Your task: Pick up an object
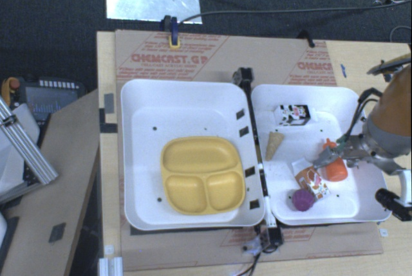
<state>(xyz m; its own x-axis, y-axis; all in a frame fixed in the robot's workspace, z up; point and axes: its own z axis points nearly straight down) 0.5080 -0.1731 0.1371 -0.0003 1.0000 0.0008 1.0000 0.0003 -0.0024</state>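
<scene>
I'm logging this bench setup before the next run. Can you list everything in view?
white bins: two, white, side by side on the bench
divided plate: one, yellow, left bin
small box: one, black and white, right bin, far side
cone: one, tan, right bin, near the divider
orange object: one, orange, right bin, at the gripper
packet: one, orange and white, right bin
ball: one, purple, right bin, near edge
gripper: one, grey, low over the right bin
</scene>
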